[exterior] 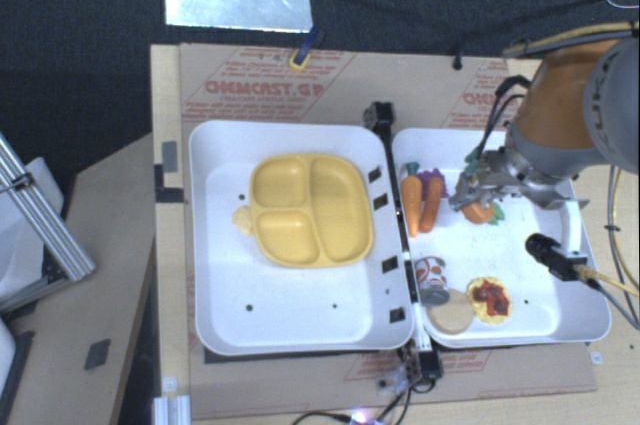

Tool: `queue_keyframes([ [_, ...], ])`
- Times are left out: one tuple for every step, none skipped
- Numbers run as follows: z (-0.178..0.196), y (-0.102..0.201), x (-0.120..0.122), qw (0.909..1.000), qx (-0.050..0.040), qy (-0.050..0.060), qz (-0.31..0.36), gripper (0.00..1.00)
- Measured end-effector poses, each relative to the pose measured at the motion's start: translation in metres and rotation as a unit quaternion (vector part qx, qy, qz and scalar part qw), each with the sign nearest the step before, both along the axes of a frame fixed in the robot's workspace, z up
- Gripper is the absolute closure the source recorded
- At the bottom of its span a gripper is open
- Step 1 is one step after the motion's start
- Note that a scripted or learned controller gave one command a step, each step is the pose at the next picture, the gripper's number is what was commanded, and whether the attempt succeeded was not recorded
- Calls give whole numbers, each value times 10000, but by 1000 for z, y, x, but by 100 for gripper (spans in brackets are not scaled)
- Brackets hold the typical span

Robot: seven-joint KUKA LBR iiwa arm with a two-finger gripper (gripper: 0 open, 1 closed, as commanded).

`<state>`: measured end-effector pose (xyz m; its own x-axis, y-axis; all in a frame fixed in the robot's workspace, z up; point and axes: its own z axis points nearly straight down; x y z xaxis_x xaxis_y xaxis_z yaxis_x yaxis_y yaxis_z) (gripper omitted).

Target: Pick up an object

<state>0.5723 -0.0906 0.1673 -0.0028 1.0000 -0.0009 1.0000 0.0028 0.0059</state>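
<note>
Claw (478,196) low in right bin (560,318) near its back edge, over small orange object (482,211); grip state unclear; best descend squarely, avoid carrot (411,199) alongside.

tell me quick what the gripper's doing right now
Gripper: down in the right white bin over a small orange object; grip state cannot be told.

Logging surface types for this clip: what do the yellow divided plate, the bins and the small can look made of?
Yellow divided plate: likely moulded plastic, matte, one even colour with soft rounded ridges. Left bin and right bin: seemingly thin formed white plastic, smooth with a slight sheen and rounded corners. Small can: could be metal or toy plastic; its rim looks silvery and its label printed, too small to settle.
</note>
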Motion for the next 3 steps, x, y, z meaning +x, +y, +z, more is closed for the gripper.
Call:
queue_keyframes([
  [54,0,2,10000,0,-6,8,100],
  [66,56,-9,10000,17,17,37,100],
  [67,102,-18,10000,12,27,30,100],
])
